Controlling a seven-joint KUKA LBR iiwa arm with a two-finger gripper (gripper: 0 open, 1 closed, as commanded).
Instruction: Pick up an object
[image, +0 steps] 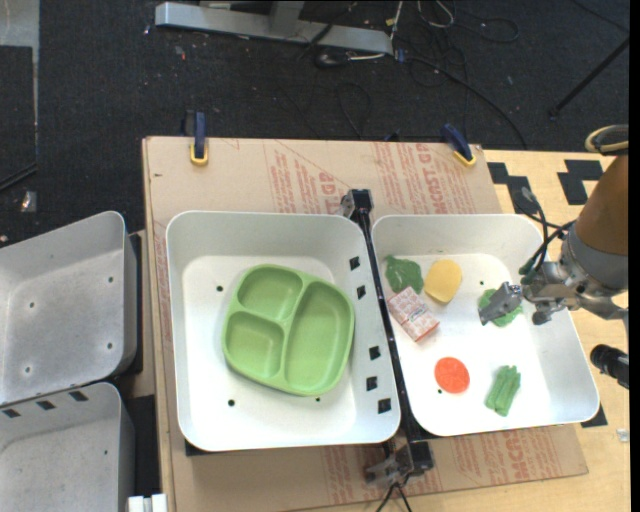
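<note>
— Hovering low over the right-hand white bin (560, 395), that's me, the arm coming in from the right edge. My gripper (500, 303) sits over a small green leafy piece (508, 314) near the bin's right-hand side.

— Got it between your fingers?

— Can't call that. The grey tips lie right against the green piece, yet whether they are spread or pinched I cannot tell from up here. I'd judge this the closing-in step of the pick, not the lift.

— What else is on offer?

— A yellow rounded lump (444, 280) and a dark green leafy bit (403, 272) toward the back, a red-and-white patterned packet (413, 313) just beside the divider, a flat orange-red disc (452, 374) and a light green ridged stick (503, 389) toward the front. All well apart from my tips.

— And the other bin?

— The left white bin (190, 300) carries a lime green three-compartment plastic tray (289, 329). Not my business.

— Next move?

— Settle straight down with the green piece centred, close firmly, then rise slowly. It looks thin and floppy, so a shallow grab could slip off.
</note>
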